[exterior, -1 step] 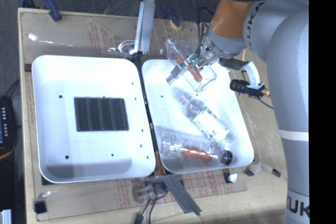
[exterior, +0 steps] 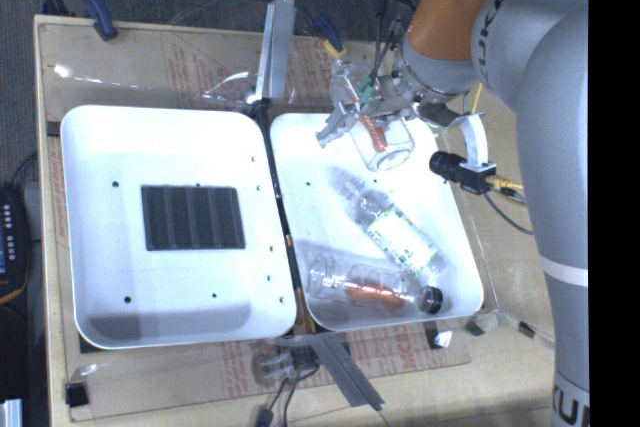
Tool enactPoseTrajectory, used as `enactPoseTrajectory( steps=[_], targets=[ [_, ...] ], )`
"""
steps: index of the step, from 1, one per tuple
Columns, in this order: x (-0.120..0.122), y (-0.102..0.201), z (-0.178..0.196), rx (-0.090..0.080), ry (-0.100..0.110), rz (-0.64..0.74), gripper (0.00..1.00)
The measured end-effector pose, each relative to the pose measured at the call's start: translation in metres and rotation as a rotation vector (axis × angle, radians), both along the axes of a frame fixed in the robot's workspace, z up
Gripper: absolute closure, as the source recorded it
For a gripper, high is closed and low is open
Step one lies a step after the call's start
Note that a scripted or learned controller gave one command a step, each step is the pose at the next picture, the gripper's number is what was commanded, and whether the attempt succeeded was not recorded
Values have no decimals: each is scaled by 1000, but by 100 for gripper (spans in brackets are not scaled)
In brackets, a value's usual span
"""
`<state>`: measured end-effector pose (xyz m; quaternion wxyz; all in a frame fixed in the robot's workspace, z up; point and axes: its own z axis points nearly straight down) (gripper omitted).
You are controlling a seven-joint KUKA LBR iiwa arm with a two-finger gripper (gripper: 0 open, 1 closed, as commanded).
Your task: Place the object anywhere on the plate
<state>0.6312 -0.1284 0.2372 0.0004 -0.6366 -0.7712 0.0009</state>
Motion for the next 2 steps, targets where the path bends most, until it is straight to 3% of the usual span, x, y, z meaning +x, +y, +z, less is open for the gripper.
enactPoseTrajectory(
  steps=[1,2],
  targets=[
    [25,43,76,0,2,-35,100],
    [25,75,53,0,3,11,100]
  ],
)
